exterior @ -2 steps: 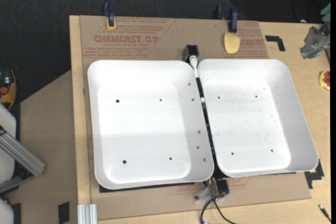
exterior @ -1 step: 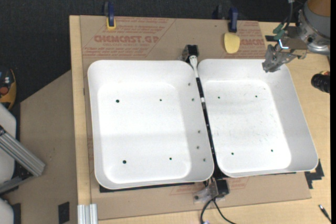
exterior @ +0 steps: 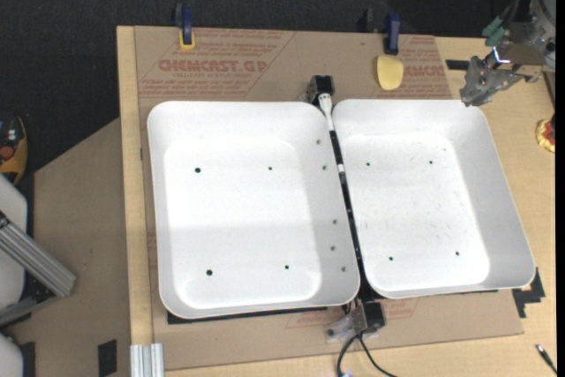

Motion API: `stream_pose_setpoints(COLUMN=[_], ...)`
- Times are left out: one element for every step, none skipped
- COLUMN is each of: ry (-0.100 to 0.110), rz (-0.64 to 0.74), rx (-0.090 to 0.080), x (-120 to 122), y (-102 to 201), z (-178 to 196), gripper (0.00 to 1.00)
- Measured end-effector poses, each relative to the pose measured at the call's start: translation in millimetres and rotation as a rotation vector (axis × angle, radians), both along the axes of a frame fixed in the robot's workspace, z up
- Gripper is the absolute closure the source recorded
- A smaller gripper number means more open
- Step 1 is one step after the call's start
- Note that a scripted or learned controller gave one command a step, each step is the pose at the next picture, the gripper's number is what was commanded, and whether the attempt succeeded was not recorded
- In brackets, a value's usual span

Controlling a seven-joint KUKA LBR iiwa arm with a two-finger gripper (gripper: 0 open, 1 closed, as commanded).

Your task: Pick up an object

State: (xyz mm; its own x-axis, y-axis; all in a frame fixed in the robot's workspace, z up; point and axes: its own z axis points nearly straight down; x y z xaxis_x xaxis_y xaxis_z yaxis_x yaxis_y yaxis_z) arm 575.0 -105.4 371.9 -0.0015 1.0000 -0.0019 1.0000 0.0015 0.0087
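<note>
Tool (exterior: pixel 481 82) hung over the table's (exterior: pixel 265 49) far right corner, just beyond the right bin (exterior: pixel 494 181); its state I cannot tell.

Grey metal two-finger gripper (exterior: pixel 481 84) — small and blurred, finger gap unreadable; its arm is cut off at the right frame edge. Red-and-yellow rounded item (exterior: pixel 546 135) — below and right of the gripper, cropped by the same edge, unidentifiable.

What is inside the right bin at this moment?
Inside the right bin only its white floor shows, with a few dark dots and faint speckling. Nothing covers its floor. The gripper sits beyond its far right corner, over the bench.
</note>
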Motion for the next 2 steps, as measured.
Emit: stream_pose_setpoints(ry=[0.015,0.004], rz=[0.004,0.001], rx=[0.004,0.001], x=[25.1,22.1], y=[54.0,67.4], z=[-63.7,-40.7], gripper=[1.0,1.0])
